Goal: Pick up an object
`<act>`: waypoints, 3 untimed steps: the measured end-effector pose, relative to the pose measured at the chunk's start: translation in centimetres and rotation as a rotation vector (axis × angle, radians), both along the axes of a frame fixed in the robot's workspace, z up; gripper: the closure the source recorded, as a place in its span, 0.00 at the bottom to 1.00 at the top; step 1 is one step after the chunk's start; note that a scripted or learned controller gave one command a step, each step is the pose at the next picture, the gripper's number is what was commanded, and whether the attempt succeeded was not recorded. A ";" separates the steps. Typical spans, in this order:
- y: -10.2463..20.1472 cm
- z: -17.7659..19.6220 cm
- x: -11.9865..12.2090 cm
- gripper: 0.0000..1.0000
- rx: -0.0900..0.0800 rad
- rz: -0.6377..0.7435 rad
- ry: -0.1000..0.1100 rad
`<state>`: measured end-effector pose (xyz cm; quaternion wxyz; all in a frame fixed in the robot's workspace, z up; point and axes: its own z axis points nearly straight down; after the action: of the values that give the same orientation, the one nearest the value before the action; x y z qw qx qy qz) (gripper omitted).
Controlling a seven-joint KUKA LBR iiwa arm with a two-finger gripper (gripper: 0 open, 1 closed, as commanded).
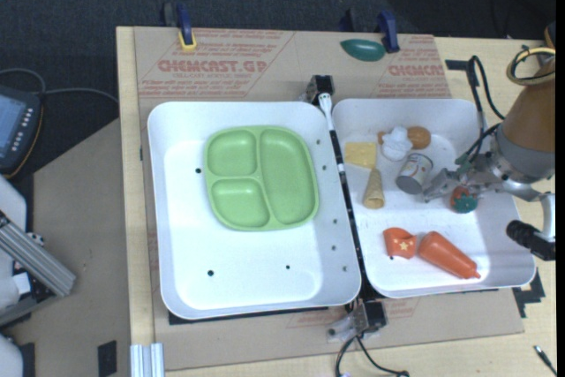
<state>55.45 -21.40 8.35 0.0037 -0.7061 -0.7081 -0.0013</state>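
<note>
Two white bins (177, 278), the left bearing a pale green divided plate (261, 177). The right contains an orange carrot (448, 255), a red pepper (399, 243), a yellow cheese wedge (359, 155) and a tan cone (374, 189). The brown board (265, 57) carries red lettering.

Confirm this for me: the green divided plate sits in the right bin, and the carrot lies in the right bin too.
Not quite. The camera view shows the green divided plate in the left bin, not the right one. The carrot does lie in the right bin, near its front edge.
</note>
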 end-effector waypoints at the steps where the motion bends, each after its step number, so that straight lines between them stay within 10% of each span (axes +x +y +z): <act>1: -0.2 1.2 0.0 1.00 -0.005 -0.001 -0.004; 3: 0.5 10.7 -0.7 1.00 -0.010 -0.002 -0.009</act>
<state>54.71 -20.88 19.08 -0.0029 -0.7068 -0.7075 -0.0010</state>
